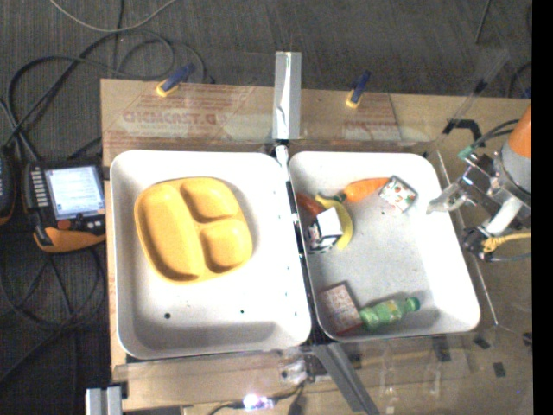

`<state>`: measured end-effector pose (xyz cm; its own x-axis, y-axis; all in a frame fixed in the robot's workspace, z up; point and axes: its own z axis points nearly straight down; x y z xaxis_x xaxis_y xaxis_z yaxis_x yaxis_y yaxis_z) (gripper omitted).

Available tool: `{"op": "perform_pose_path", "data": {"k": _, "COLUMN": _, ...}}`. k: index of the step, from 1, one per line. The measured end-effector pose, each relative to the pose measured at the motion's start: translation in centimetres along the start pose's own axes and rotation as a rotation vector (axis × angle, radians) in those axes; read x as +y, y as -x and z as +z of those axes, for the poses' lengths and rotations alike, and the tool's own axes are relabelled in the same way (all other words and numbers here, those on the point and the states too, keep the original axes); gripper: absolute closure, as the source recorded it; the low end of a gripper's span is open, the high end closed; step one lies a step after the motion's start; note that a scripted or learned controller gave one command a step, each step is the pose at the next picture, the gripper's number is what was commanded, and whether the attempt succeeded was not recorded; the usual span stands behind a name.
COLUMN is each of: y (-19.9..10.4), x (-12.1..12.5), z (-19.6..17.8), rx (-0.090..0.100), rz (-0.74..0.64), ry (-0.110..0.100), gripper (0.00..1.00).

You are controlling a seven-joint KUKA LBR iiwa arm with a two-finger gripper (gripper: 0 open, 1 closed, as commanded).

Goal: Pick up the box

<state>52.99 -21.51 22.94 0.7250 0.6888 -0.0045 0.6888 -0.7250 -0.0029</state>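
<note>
A small white box with red and green print lies in the right bin, near its far right corner beside a carrot. A flat brown box lies at the bin's near edge. A small white carton with dark print leans on a banana by the bin's left wall. My gripper hangs over the right bin's right rim, just right of the small white box and apart from it. Nothing shows in its grasp.
A green bottle lies next to the brown box. The left bin holds a yellow divided plate. A metal post stands behind the wall between the bins. Cables and a handheld screen lie left of the bench.
</note>
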Motion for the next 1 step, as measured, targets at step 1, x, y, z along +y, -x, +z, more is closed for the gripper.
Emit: {"op": "perform_pose_path", "data": {"k": 1, "y": 1.34, "x": -4.76, "z": 13.81, "rx": 0.01, "rz": 0.1, "ry": 0.008, "gripper": 0.0}}
